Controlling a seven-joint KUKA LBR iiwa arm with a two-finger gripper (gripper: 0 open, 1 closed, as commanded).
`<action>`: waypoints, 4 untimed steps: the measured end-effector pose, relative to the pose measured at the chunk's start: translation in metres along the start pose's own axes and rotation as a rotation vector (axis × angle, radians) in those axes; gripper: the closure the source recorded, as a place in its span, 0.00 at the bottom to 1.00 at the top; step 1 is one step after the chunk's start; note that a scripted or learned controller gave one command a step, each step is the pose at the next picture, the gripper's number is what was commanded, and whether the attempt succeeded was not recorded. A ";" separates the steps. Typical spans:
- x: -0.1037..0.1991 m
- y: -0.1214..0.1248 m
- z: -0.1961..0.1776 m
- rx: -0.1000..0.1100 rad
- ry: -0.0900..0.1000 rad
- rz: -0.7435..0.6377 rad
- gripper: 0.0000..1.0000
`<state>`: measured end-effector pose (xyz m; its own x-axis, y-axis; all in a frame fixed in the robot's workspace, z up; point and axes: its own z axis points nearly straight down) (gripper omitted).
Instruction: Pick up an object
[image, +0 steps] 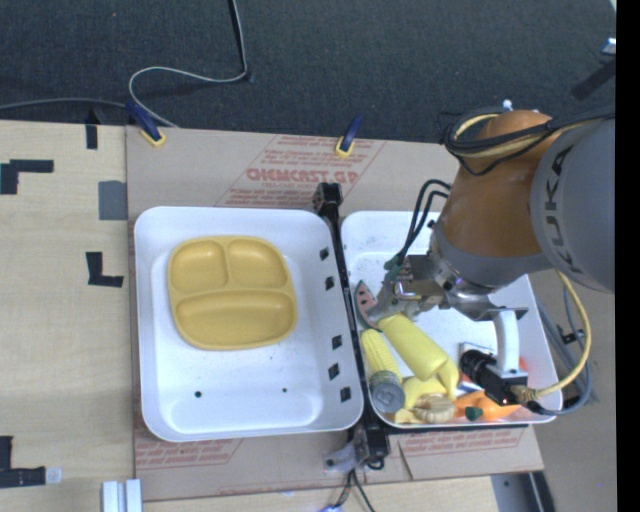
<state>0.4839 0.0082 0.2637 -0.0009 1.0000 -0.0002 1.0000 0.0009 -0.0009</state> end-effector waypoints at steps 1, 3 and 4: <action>0.091 -0.001 0.006 0.001 0.000 -0.002 1.00; 0.099 -0.001 0.003 0.001 0.000 -0.001 1.00; 0.094 0.020 0.002 0.001 0.000 -0.001 1.00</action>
<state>0.5036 0.1021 0.2614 -0.0017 1.0000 -0.0004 1.0000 0.0017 -0.0024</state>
